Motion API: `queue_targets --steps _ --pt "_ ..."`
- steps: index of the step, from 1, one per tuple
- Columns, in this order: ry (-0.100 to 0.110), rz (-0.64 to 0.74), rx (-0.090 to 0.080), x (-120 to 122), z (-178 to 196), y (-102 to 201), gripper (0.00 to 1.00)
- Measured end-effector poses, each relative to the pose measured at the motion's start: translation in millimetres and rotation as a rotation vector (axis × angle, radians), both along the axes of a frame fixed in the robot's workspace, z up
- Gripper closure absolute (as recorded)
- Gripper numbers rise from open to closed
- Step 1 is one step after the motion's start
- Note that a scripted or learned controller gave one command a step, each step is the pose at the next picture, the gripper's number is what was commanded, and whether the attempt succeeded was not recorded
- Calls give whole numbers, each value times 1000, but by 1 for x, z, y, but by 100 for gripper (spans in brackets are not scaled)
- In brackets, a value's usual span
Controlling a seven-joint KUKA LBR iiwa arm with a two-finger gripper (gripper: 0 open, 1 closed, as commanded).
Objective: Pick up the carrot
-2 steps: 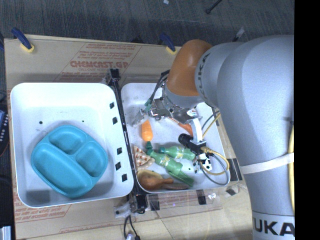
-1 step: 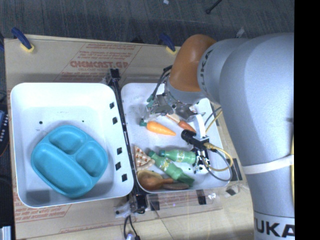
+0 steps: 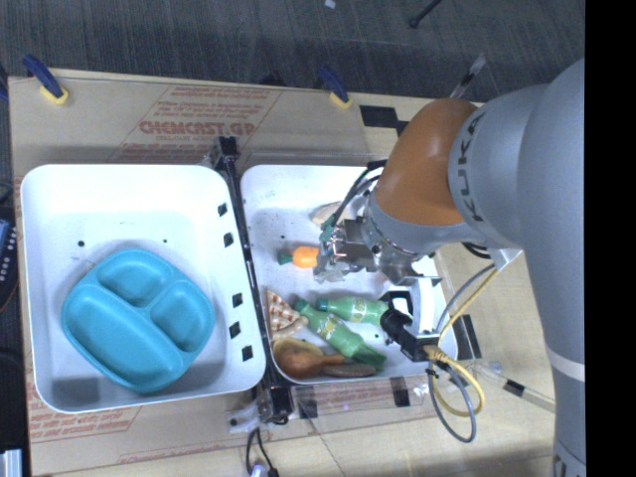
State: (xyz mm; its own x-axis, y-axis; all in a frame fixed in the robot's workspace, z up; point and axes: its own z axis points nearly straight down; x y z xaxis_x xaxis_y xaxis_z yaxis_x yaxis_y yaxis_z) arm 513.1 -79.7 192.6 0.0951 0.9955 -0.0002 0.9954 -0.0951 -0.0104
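The carrot [image 3: 300, 257] is a small orange piece with a green end. It lies on the floor of the right bin [image 3: 266, 192], near that bin's middle left. My gripper [image 3: 328, 250] hangs low over the bin just to the right of the carrot, its tip touching or nearly touching the carrot's right end. The grey arm with its orange band [image 3: 429, 162] reaches in from the right and hides the bin's right part.
A green bottle [image 3: 346, 318] lies below the gripper, with a pizza-slice toy [image 3: 282, 314] to its left and a brown object [image 3: 316, 361] at the bin's front wall. The left bin [image 3: 40, 197] holds a blue divided plate [image 3: 104, 331]. Yellow cables [image 3: 459, 391] loop at the front right.
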Motion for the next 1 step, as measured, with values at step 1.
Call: queue_targets --steps 1 --pt "3 -176 -1 -38 -2 68 100"
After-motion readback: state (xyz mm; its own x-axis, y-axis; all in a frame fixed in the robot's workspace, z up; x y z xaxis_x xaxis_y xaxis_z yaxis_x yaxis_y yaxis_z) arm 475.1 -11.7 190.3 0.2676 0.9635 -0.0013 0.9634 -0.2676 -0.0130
